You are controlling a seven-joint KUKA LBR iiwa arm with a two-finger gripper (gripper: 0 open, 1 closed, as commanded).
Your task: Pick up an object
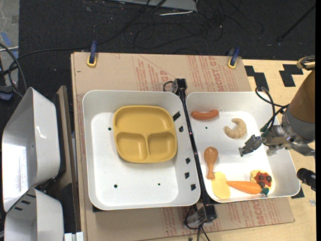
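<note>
The right bin (220,100) holds toy food: a red sausage (205,115) at the back, a beige croissant-like piece (236,128), a chicken drumstick (211,160), a pale yellow slice (220,187), an orange carrot (245,187) and a small red-and-yellow piece (262,178) at the front right. My gripper (250,146) hangs over the right side of this bin, a little to the right of the croissant and above the carrot. Nothing shows between its dark fingertips.
The left bin (95,149) carries a yellow divided plate (145,133). A dark divider with clips (186,134) runs between the bins. The arm's orange band and grey wrist (301,114) enter from the right. Cardboard (150,69) lies under both bins, and white containers (27,144) stand at the far left.
</note>
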